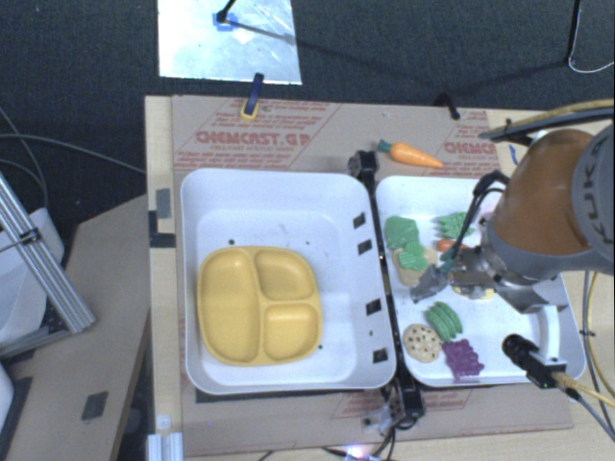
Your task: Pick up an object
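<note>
Toy foods — a cookie (421, 342), purple grapes (463, 358), a green pod (444, 319) — are spread in the right bin (567, 349); the gripper (430, 283) is lowered among them, its state cannot be told — a yellow tray (258, 303) is set in the left bin (279, 195)

Even overhead illumination, moderately bright. The white bins (288, 190) appear slightly overexposed; a metal sheet (229, 25) beyond the bench shows mottled glare. Shadows are soft and short. The arm (543, 209) is mildly blurred; overall sharpness is modest.
</note>
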Robot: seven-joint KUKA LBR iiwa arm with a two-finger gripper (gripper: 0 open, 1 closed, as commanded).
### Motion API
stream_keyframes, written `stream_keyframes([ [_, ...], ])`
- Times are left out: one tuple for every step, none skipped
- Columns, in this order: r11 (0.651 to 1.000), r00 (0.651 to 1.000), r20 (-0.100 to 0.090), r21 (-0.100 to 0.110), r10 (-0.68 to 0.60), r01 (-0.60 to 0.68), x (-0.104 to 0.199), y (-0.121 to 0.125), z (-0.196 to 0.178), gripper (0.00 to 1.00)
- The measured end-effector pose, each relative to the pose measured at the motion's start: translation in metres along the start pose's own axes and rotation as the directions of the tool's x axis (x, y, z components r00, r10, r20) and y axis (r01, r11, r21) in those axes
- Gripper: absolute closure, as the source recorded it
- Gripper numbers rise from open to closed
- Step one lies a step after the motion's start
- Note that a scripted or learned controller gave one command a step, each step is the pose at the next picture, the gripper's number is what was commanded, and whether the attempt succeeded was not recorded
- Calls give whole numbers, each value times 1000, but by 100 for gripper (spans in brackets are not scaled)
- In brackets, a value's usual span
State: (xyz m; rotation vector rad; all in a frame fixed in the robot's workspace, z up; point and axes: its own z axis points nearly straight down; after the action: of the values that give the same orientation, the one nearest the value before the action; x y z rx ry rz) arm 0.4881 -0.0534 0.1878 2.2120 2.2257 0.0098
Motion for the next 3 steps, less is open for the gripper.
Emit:
stream_keyframes([
  [1000,1000,3,9,11,-11,-51,-4,101,0],
  [1000,1000,2,4,5,-5,-48,-2,87,100],
  [1000,1000,1,-8,-5,5,2,73,-1,100],
])
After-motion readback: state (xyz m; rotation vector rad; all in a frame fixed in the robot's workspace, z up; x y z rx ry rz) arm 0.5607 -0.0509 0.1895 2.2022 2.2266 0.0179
